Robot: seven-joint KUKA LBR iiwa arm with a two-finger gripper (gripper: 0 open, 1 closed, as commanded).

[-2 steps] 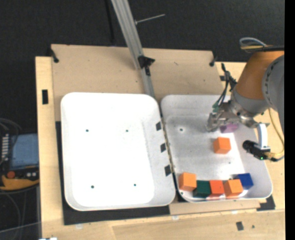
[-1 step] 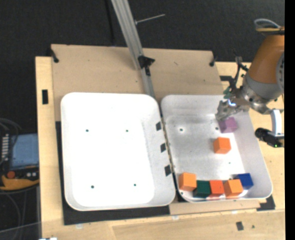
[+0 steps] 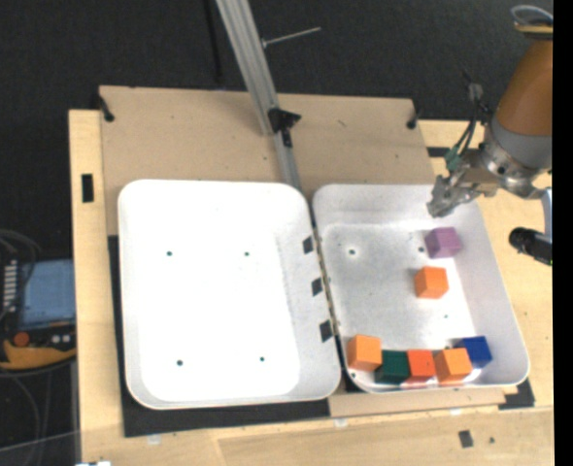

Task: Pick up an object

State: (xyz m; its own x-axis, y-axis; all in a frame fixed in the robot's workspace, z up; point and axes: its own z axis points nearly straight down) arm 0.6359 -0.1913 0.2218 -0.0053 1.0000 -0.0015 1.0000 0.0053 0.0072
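Dark carpet surrounds the pale wooden surface, which carries two white bins side by side. All the blocks lie in the right bin: a purple block near the far edge, an orange block just below it, and a row along the near wall (orange, green, orange, orange, blue). The tool hangs over the bin's far right corner, just above the purple block, with nothing between its prongs; how wide it stands I cannot tell. By my judgement no pick is done yet: descent, closing and lift all remain.
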